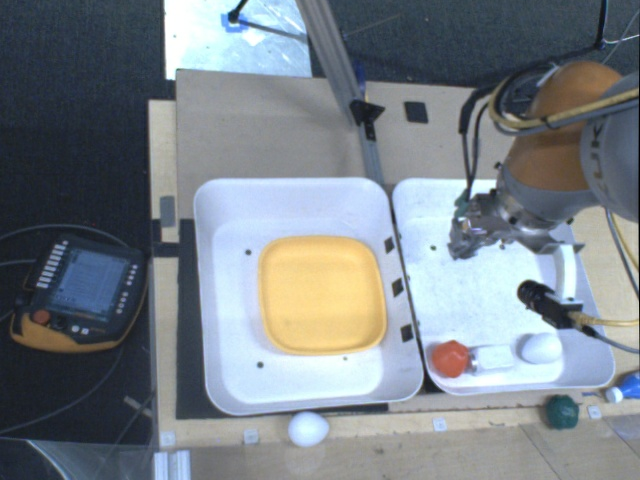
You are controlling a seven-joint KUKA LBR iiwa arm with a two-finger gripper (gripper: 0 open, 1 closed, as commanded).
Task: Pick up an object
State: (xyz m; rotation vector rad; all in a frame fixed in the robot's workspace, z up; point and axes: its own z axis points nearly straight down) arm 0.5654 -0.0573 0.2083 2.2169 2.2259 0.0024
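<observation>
My gripper (466, 238) hangs over the upper middle of the right bin (430, 298), its metal tips pointing down toward the bin floor. Nothing shows between the tips. An orange-red ball (450, 358) lies at the bin's front left. Beside it rests a flat white block (492, 358), and a white egg-shaped object (541, 348) sits further right. A yellow square plate (322, 293) lies in the middle of the left bin (225, 268).
A black cylinder part (545, 303) on the arm's cabling juts over the right bin. A white egg (308, 429) and a dark green ball (561, 411) lie on the bench in front of the bins. A teach pendant (78, 296) rests far left.
</observation>
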